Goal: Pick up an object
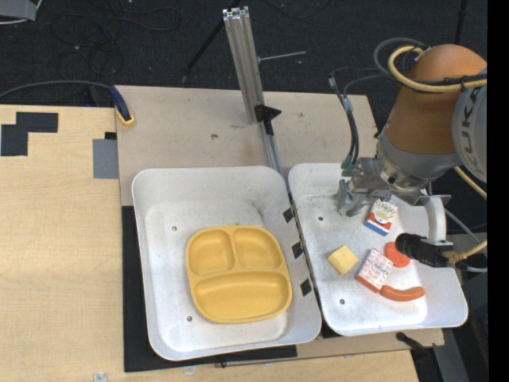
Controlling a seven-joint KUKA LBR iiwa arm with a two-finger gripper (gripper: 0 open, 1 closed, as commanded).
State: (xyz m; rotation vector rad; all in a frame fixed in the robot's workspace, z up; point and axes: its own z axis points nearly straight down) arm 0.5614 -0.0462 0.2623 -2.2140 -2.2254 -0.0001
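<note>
The robot's hand [355,200] is seen lowered into the right bin [326,309]; whether it is clenched cannot be told. A yellow block [343,259], a small carton [382,216] and a sausage [402,294] are scattered nearby.

So my bench [199,118] was a tan board with two white bins side by side on it. The left bin [159,213] had a yellow divided plate [237,274] sitting in it, three compartments, nothing on it. A metal post [245,62] stood up behind the bins, with a black bracket [266,114] near its base. Black cables [87,30] ran over the dark floor behind.
</note>
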